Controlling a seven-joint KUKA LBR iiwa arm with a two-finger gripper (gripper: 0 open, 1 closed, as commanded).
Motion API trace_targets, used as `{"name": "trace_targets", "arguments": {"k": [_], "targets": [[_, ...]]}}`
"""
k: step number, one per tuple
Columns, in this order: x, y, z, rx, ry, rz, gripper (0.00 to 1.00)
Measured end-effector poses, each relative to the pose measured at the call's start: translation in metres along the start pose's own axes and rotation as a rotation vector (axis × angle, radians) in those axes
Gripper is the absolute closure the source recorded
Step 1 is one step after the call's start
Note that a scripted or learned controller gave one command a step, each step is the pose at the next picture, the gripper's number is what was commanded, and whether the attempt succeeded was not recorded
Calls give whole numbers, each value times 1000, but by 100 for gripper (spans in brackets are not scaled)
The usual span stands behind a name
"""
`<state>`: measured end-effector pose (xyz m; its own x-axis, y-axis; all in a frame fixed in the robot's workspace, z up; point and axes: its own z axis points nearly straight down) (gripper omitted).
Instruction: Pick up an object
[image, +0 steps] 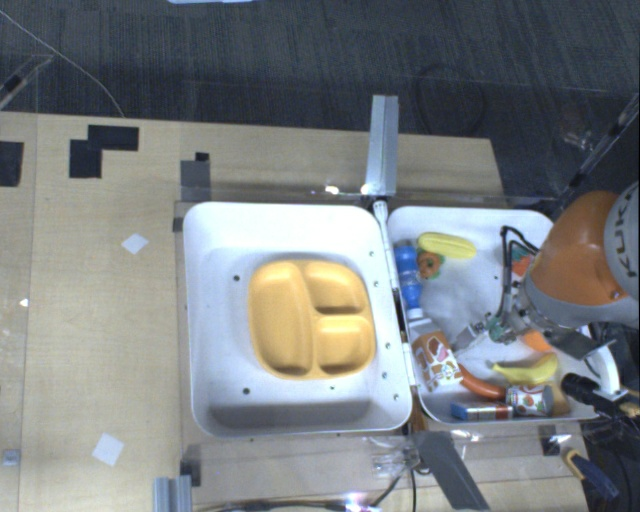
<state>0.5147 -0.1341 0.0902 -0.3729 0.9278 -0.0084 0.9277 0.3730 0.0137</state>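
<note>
Wooden bench (90, 330): gripper (497, 327) low in right bin (470, 225) near banana (527, 370); finger state indeterminable.

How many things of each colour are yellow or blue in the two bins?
Yellow: 3, the divided tray, the upper banana, the lower banana
Blue: 1, the bottle
Total: 4

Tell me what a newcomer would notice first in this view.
Probably the yellow three-compartment plastic tray, sitting alone in the middle of the left white bin. Next, the grey arm with its orange band reaching into the right white bin, where small items crowd together, among them a yellow toy banana and a blue plastic bottle.
</note>
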Motion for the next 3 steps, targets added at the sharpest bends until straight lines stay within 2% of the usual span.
{"name": "trace_targets", "arguments": {"k": [1, 2, 3], "targets": [[-66, -8, 2, 3, -1, 163, 0], [-59, 59, 3, 3, 3, 15, 0], [-27, 111, 4, 3, 5, -236, 0]]}}
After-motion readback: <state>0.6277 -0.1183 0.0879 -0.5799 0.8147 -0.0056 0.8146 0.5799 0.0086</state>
